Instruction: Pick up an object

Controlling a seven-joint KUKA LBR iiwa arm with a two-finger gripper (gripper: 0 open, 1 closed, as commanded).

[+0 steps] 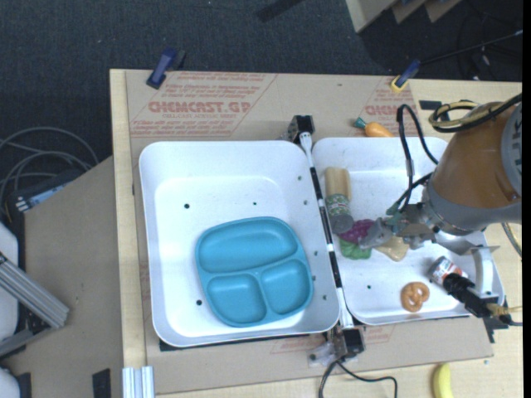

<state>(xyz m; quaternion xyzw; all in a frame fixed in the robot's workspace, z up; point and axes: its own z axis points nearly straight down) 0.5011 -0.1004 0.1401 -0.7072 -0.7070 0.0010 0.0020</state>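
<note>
Arm reaching into the right bin (365, 305)

The gripper (383, 232) hung beside a purple toy (358, 232); I cannot tell how its fingers stood. A blue tray (253, 268) lay in the left bin (166, 222).

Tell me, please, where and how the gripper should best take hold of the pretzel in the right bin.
The pretzel lies flat and apart from the other items near the right bin's front edge. Probably best to come straight down from above and pinch across its outer loops, since its sides look free.
</note>
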